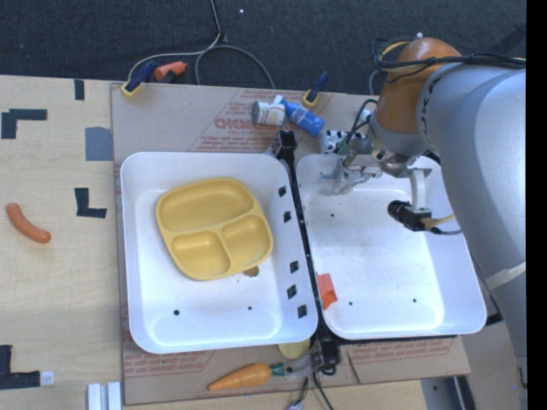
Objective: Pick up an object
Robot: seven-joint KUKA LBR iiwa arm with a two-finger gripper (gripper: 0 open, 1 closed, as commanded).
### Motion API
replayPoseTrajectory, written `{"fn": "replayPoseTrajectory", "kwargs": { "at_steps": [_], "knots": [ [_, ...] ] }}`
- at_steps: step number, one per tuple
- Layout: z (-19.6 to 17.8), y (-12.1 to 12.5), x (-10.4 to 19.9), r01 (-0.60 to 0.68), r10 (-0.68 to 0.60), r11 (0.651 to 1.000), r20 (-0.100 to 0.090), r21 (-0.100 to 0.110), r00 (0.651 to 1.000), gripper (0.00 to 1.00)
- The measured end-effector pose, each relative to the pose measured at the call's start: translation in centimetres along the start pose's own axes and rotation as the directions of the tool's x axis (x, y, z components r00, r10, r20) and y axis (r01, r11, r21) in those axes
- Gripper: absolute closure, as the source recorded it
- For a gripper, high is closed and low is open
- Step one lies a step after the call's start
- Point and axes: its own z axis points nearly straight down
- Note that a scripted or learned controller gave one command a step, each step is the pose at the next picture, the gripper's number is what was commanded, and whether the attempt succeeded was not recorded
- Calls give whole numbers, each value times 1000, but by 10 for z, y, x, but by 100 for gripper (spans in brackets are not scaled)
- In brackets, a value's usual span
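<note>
A yellow divided plate [214,227] lies in the left white bin [145,314], while the grey arm [479,143] with its orange band [410,58] reaches over the far edge of the neighbouring right bin [427,314]. The gripper [346,173] sits low at that bin's far-left corner, nothing visible in its grasp; whether it is released or clenched cannot be told. A carrot [239,377] lies on the cardboard just in front of the plate's bin, and a sausage [28,223] well to its left.
</note>
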Motion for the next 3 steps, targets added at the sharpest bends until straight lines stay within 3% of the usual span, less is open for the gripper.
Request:
{"fn": "replayPoseTrajectory", "kwargs": {
  "at_steps": [1, 2, 3],
  "knots": [
    [1, 0, 0, 0, 0, 1000, 0, 1, 1000, 0],
    [-85, -19, 106, 6, -6, 1000, -7, -3, 1000, 0],
    [-79, -12, 25, -9, 9, 1000, 0, 3, 1000, 0]
  ]
}}
